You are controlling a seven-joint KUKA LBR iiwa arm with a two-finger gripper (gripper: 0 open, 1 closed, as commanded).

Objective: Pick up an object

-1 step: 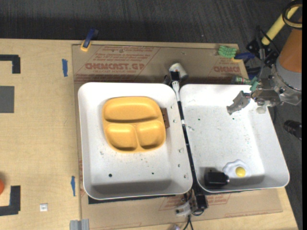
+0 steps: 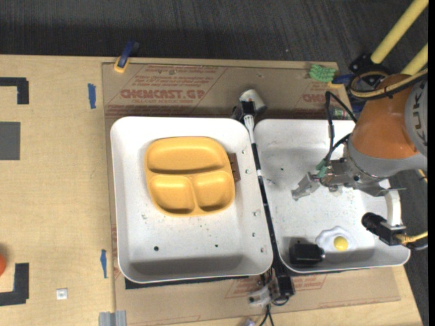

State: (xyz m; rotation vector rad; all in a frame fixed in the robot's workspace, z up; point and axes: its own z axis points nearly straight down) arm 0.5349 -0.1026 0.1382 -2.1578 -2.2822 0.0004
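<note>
1. Gripper [image 2: 304, 187] hangs over the middle of the right bin [image 2: 285, 138], reaching in from the right on the grey arm [image 2: 387, 131] with its orange band. Nothing is visible between its fingertips, and I cannot tell whether it is open or closed; it looks low, but contact with the bin floor cannot be judged either.

2. Candidates for the pick lie toward the near edge from the gripper. A fried-egg toy [image 2: 336, 240], white with a yellow centre, sits down and slightly to the arm side of the gripper, near but apart from it. A small black object [image 2: 306, 252] lies just beside the egg, almost straight below the gripper, against the bin's near wall.

3. Far off to the gripper's left, across the divider between the bins, a yellow divided tray [image 2: 189, 174] rests flat in the left bin [image 2: 129, 202], well apart from the gripper.

4. Progress, as I judge it: the pick is not yet done. All three items rest in the bins and none is lifted or visibly held.

5. What is left: line up over one item, most plausibly the egg or the black object since they are nearest, descend, close on it, and lift it clear of the bin floor.
</note>
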